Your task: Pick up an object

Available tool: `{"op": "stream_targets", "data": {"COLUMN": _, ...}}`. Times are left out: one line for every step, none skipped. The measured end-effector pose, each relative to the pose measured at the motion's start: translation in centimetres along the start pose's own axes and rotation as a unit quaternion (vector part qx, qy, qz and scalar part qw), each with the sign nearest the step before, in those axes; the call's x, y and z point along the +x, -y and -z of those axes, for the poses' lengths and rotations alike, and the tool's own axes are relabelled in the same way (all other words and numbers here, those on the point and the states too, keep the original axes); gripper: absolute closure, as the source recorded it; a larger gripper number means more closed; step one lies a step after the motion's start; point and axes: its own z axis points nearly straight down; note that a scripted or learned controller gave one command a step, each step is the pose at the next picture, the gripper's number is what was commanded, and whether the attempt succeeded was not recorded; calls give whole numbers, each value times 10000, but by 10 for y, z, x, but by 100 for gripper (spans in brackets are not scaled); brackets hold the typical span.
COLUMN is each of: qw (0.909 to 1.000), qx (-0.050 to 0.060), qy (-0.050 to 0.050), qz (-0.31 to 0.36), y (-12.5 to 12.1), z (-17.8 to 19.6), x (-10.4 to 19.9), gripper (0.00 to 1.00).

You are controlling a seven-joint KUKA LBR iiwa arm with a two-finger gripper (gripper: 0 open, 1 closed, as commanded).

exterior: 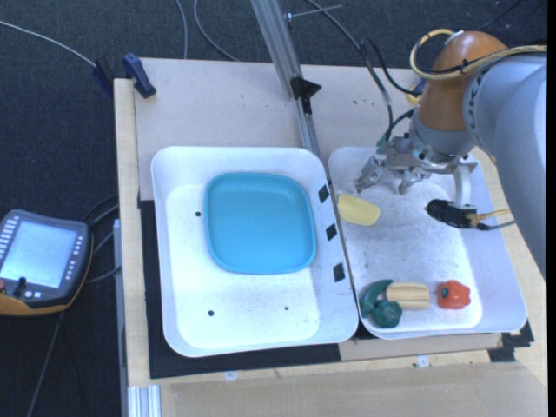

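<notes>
Yellow object (pixel 358 209) in right bin (pixel 495 259), just below gripper (pixel 388 178) with fingers spread wide, holding nothing

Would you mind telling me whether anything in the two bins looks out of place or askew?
Nothing stands out. The blue plate lies flat in the left bin; the yellow piece, green item, wooden block and red pepper lie in the right bin.

Smooth, shiny teal plastic for the plate (pixel 261 222). White plastic, speckled with dark dots, for the left bin (pixel 178 320) and the right bin (pixel 417 241). Pale, matt board for the bench (pixel 217 102). Bare shiny metal for the slanted rail (pixel 278 33). Glossy orange on the arm band (pixel 452 76). Rough dark carpet on the floor (pixel 52 146).
</notes>
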Motion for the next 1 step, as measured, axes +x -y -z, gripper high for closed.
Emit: {"op": "stream_targets", "data": {"qw": 10000, "qx": -18, "qy": 2, "qz": 1, "y": -1, "z": 12, "x": 0, "gripper": 100}}
